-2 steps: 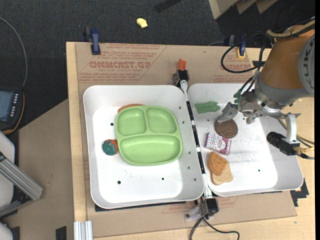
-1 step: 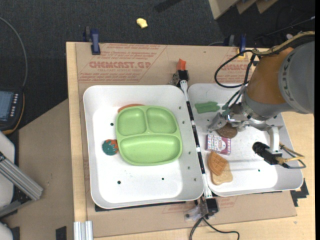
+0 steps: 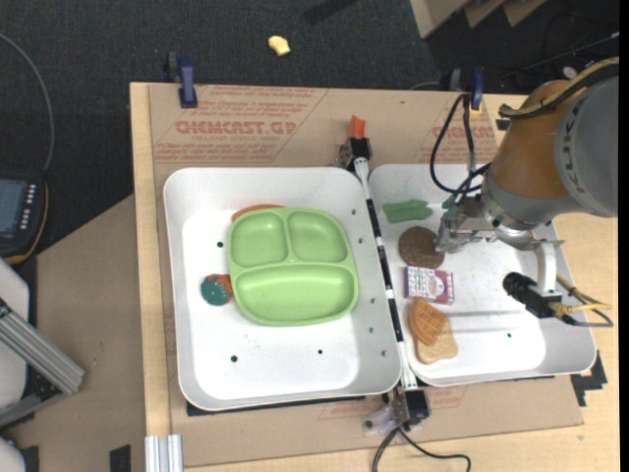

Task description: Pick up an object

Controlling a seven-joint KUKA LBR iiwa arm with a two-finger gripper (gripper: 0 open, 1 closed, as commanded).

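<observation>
In the right bin (image 3: 550, 354) lie a flat green piece (image 3: 406, 210), a brown round disc (image 3: 420, 247), a purple and white packet (image 3: 429, 283) and a tan bread slice (image 3: 431, 330). My gripper (image 3: 449, 238) hangs low over the bin's back half, right beside the brown disc's right edge and just right of the green piece. Nothing shows as lifted.
The left bin (image 3: 197, 342) holds a green divided plate (image 3: 291, 265), a small teal and orange toy (image 3: 215, 288) at its left, and an orange thing (image 3: 257, 207) peeking out behind the plate. The grey and orange arm (image 3: 550, 160) covers the right bin's back right corner.
</observation>
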